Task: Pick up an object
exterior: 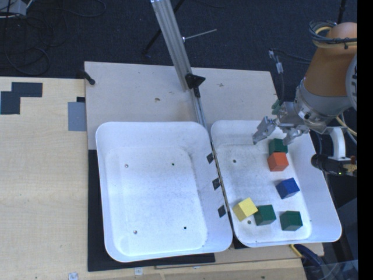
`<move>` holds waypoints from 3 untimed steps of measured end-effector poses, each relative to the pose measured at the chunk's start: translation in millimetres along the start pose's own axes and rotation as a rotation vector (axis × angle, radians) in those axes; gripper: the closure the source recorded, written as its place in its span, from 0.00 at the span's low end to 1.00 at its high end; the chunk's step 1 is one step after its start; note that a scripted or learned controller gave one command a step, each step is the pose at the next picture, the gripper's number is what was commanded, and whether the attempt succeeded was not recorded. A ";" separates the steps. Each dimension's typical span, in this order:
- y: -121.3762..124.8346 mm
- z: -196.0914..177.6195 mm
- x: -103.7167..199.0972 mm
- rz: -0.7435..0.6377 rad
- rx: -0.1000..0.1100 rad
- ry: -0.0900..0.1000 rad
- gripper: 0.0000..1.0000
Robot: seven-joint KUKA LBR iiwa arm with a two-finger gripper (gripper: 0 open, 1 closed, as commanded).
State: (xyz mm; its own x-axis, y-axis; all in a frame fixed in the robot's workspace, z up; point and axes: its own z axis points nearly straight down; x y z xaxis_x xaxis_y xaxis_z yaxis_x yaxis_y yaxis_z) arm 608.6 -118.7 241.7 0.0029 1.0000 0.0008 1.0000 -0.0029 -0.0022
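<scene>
Green cube (291,220), end effector (278,130) partly hiding another

Jaws (278,131) over right bin (326,226) blocks

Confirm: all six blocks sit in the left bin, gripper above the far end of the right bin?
Not quite. The blocks, such as the yellow block and orange block, sit in the right bin, not the left. The gripper is above that bin's far end, as the camera view shows.
</scene>
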 end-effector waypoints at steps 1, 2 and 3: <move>-49.0 115.9 -75.8 0.001 -0.002 -0.003 0.00; 30.6 152.6 -90.0 -0.007 -0.004 -0.002 0.00; 28.6 141.6 -89.5 -0.010 0.001 -0.001 1.00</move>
State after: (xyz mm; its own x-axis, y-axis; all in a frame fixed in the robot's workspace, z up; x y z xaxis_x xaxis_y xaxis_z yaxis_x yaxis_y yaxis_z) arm 636.6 -208.1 99.9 -0.0073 1.0000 0.0000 1.0000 0.0073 -0.0037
